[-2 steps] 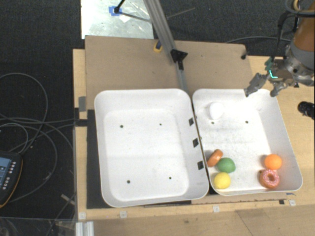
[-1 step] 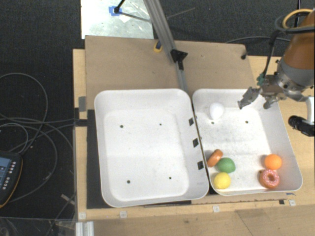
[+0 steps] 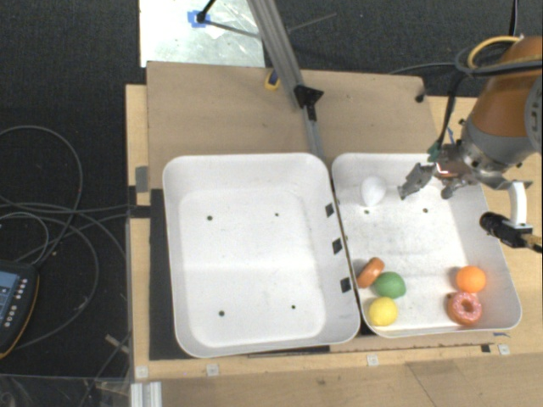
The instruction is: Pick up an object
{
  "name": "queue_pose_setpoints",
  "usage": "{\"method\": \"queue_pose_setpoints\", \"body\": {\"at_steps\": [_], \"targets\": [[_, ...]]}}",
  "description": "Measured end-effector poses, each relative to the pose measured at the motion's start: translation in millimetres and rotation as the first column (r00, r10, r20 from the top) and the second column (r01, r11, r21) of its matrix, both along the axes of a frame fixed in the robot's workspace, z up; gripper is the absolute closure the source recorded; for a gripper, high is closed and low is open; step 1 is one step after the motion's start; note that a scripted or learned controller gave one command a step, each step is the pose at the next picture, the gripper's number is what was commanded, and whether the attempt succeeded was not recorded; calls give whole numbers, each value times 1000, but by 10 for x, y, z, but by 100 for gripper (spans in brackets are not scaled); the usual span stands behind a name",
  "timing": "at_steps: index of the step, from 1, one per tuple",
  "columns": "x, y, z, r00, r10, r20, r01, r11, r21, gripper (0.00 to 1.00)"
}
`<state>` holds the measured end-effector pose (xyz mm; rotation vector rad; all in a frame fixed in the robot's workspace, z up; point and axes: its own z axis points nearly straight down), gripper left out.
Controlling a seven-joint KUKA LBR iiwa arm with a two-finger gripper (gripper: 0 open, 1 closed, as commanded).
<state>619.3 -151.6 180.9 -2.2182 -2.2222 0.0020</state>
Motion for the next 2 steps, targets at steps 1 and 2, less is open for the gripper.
{"method": "queue_pose_setpoints", "body": {"at_steps": [1, 2], "targets": [[-45, 47, -435, 1000, 0, -1, 0, 1000, 0, 0], [-24, 39, -294, 1000, 0, 7, 0, 1000, -1, 100]]}}
